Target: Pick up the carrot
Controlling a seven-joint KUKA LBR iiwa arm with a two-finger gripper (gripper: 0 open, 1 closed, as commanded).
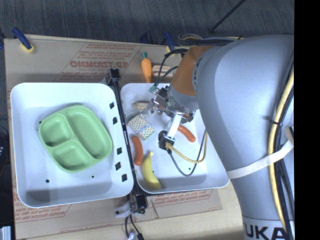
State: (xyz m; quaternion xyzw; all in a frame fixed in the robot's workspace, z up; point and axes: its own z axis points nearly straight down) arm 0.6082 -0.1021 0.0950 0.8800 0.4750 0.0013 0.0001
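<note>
The carrot (146, 70) is orange with a green top. It lies on the cardboard just beyond the far rim of the right bin (212, 176). My gripper (157, 98) hangs low over the far part of the right bin, a short way in front of and to the right of the carrot. The wrist and cables cover most of it. Nothing can be seen held in it.
In the right bin lie an orange sausage-like piece (136, 150), a banana (149, 172), a checkered packet (141, 127), a pale object (141, 105) and another orange piece (187, 133). The left bin (30, 184) holds a green divided plate (75, 136). The big grey arm (245, 109) covers the right side.
</note>
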